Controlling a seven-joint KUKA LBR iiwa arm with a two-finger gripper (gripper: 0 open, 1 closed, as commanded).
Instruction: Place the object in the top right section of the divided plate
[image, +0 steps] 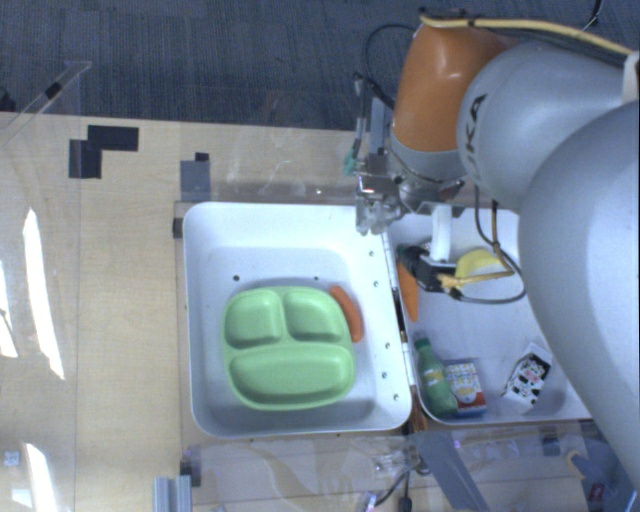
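Observation:
A green divided plate (290, 345) lies in the left white bin (205, 300), with two small sections at the top and one wide section below. A small orange sausage-shaped object (348, 311) lies along the plate's right rim, beside the top right section. I cannot tell whether it rests on the rim or just off it. My gripper (372, 216) hangs above the far end of the wall between the two bins, up and to the right of the orange object and apart from it. Nothing shows in its grasp.
The right bin (560, 405) holds an orange carrot-like piece (408, 290) by the dividing wall, a yellow banana (478, 264), a green bottle (433, 375), a small colourful box (465, 386) and a patterned card box (528, 375). The grey arm covers the upper right.

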